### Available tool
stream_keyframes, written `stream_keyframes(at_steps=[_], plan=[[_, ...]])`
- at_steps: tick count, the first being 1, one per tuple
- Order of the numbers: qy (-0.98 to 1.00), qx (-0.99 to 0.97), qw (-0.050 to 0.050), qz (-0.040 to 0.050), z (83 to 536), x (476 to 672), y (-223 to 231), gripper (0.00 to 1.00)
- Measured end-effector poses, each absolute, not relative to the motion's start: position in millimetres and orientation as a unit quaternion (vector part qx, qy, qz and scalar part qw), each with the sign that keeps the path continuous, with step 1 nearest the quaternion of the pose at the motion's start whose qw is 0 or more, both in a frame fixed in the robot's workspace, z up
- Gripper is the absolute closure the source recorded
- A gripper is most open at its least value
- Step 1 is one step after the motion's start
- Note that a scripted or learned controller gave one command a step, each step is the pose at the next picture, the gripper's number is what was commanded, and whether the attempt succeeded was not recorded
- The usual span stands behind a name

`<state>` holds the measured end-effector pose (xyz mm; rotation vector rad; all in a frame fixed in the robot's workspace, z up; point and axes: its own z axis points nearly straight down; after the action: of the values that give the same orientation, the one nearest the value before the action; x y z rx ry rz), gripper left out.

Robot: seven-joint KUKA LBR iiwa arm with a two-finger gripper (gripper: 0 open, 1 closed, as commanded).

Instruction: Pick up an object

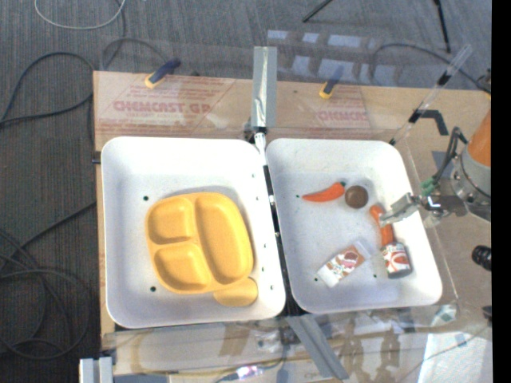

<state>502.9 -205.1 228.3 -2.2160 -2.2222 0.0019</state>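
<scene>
The bench (120, 106) is a brown board with faded red lettering across its far side, standing on a dark grey carpeted floor (200, 14) where black cables (32, 86) trail. Two shallow white bins rest directly on it, side by side and nearly touching: the left bin (120, 214) and the right bin (319, 166). Near the far edge, a yellow-and-blue clamp (161, 73) grips the board on the left, and another clamp (330, 84) sits further right.
</scene>
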Motion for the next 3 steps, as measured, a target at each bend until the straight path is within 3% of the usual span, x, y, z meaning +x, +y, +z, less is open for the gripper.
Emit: stream_keyframes(at_steps=[1,2,3], plan=[[-0.74,-0.673,-0.005,-0.003,89.6,534.6,-170.9,0.0],[-0.76,-0.65,-0.004,-0.0011,89.7,610.5,-164.3,0.0],[-0.774,-0.633,-0.005,-0.0012,88.6,660.2,-115.1,0.0]])
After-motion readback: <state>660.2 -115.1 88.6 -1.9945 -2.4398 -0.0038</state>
